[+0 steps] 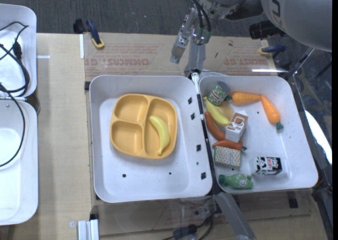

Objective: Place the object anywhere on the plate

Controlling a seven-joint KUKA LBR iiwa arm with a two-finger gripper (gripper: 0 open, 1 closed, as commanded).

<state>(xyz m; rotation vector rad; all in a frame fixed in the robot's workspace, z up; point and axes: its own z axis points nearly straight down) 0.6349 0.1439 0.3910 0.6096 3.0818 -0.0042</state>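
A yellow three-compartment plate [132,123] sits in the left bin [105,170]. A yellow banana [161,134] lies in the plate's long right compartment, apart from the gripper. My gripper [185,64] hangs high over the back edge of the bins, near the divider between them. Its two fingers stand apart with nothing between them.
The right bin [301,144] holds a second banana [217,112], two carrots [245,97], a can [217,95], a juice box [236,126], a milk carton [266,165], a green bottle [236,181] and other toy food. White trays with black cables [13,65] stand at far left.
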